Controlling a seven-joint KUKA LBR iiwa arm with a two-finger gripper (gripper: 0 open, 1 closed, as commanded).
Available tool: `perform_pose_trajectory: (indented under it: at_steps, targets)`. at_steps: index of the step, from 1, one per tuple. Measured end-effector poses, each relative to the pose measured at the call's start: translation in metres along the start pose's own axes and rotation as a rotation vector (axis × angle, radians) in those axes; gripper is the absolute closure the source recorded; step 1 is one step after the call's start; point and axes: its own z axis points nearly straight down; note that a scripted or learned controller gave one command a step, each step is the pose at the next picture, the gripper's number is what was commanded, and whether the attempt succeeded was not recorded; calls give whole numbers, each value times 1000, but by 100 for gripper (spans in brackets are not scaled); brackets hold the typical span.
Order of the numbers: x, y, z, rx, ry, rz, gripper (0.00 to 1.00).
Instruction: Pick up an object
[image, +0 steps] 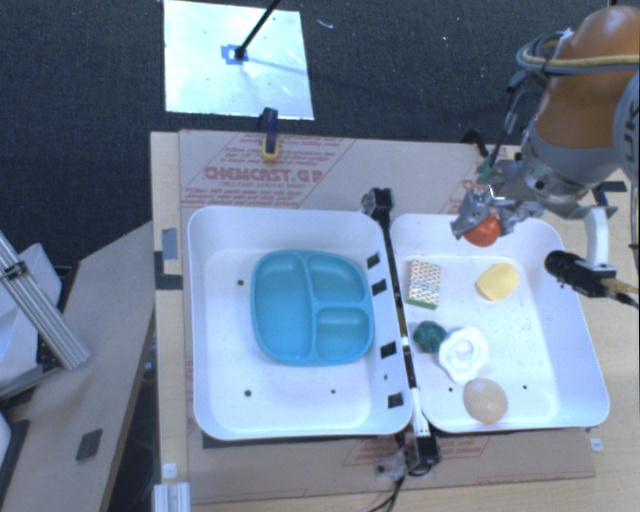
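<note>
A small orange-red object (484, 231), rounded and smooth, sits at the far edge of the right bin (560, 330), directly under the gripper (480, 216). The metallic fingers close narrowly around its upper part, one on each side, so the object is between them; whether it rests on the bin floor or is lifted clear cannot be determined. Its outline is roughly round, so no long axis or pointing direction can be read. The gripper hangs from the grey arm (580, 110), whose orange band shows at the upper right. Nearer the camera in the same bin lie a yellow block (497, 281) with soft rounded corners, a small rectangular packet (424, 283) with a fine checked pattern, set with its long side running front to back, a dark green knobbly ball (430, 335), a white fried-egg shape (464, 353) just beside the ball, and a pale beige egg-like ball (485, 400) close to the front wall. The left bin (220, 330), of the same shallow white plastic, holds a blue compartment tray (310, 305) with three sections, lying flat near its centre. Both bins rest on a brown cardboard sheet (330, 165) printed with red lettering.
</note>
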Motion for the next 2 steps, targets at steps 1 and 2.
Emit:
perform_pose_trajectory:
  at_steps: [1, 2]
  targets:
    - [54, 8, 24, 3, 1, 0, 100]
    - [104, 19, 48, 3, 1, 1, 100]
